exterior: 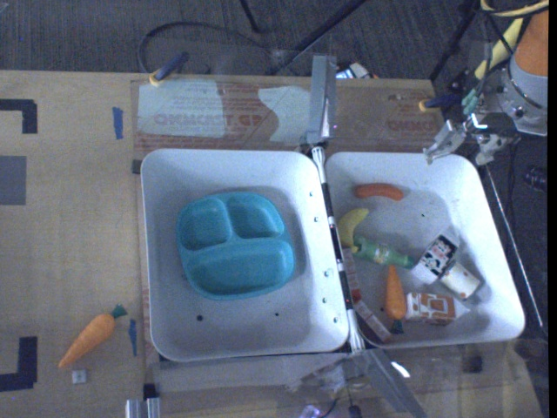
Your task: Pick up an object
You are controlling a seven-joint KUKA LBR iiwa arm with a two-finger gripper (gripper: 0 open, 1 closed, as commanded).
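Reversed, unreadable print marks the cardboard strip (222, 111) behind the left bin (157, 233).

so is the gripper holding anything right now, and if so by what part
Nothing is held. The gripper hangs above the far right corner of the right bin, with nothing between its fingers; the toys, such as the sausage, lie on the bin floor.

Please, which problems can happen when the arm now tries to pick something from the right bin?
1. The carrot, carton and cow-print box lie close together, so the gripper may bump a neighbour or lift two things.
2. The banana and green bottle sit near the divider between the bins; a descent there could hit that wall.
3. The gripper hangs over the right bin's far corner, so a straight drop might strike the rim.
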